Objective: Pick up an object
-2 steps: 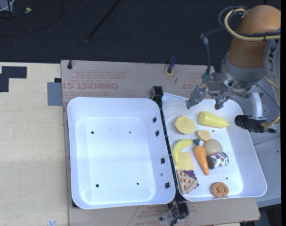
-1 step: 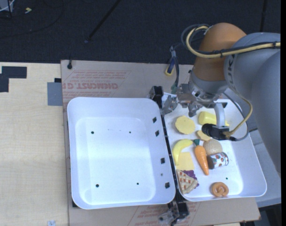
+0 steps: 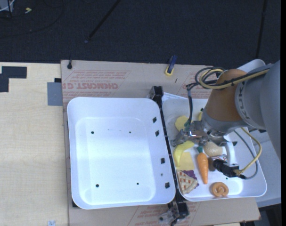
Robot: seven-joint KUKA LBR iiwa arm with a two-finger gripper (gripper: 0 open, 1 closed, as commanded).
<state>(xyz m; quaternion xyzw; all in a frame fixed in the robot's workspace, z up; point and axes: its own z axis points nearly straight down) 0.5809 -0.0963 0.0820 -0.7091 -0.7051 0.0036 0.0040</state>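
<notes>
Pincer (image 3: 195, 134) low in right bin (image 3: 258, 185), jaw state can't tell w/ wrist in the way; carrot (image 3: 202, 167) just below it, beside yellow piece (image 3: 183, 157) — drop straight, centre on one item, avoid neighbours.

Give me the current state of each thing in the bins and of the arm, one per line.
Arm: reaching down into the right bin.
Pincer: low among the items; grip unclear.
Carrot: lying flat, lengthwise.
Orange spiral piece: lying loose near the front wall.
Waffle piece: lying at the front left corner.
Left bin: sitting beside the right bin.
</notes>
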